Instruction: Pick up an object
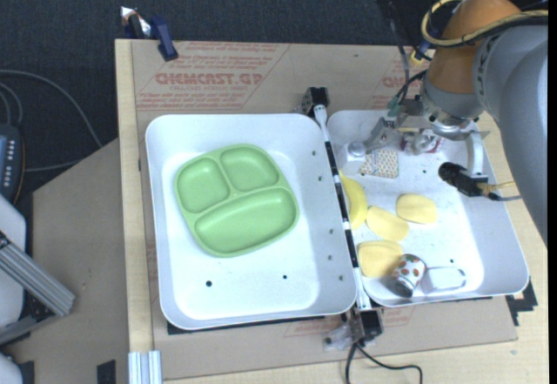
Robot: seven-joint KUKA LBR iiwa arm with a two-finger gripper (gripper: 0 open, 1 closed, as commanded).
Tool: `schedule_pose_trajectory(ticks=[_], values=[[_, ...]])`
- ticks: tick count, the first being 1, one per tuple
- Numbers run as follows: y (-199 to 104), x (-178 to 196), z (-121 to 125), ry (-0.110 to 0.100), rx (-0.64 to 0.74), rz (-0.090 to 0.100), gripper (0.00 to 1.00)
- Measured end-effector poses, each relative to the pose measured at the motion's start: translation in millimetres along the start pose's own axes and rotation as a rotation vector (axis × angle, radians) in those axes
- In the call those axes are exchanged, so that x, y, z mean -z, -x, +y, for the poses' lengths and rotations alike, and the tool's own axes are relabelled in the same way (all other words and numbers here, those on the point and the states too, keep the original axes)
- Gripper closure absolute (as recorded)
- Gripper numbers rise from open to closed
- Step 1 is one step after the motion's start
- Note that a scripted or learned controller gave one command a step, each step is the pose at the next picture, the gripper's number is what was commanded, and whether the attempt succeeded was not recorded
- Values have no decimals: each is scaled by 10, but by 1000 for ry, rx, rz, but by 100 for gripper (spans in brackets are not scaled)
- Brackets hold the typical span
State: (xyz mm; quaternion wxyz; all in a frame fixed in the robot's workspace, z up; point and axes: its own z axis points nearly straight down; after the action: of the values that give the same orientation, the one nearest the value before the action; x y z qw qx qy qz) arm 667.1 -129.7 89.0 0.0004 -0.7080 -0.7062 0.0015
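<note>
End effector sits low at the far end of the right bin, just beyond a speckled square. Honestly can't tell from this angle whether it's spread or pressed together, and I don't see anything held in it. My guess is the square's the target, since it's closest. Yellow pieces lie scattered nearer, with a round toy at the near edge. Green plate lies in the left bin, well away, so probably out of play.

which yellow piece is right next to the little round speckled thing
The front yellow piece, nearest the camera, beside the round thing; the other three lie further back.
</note>
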Motion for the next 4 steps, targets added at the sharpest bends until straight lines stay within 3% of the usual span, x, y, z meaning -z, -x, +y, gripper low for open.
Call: schedule_pose_trajectory(ticks=[3,4], values=[[-115,0,0,2,-1,-4,0],[143,-4,0,-4,1,9,0]])
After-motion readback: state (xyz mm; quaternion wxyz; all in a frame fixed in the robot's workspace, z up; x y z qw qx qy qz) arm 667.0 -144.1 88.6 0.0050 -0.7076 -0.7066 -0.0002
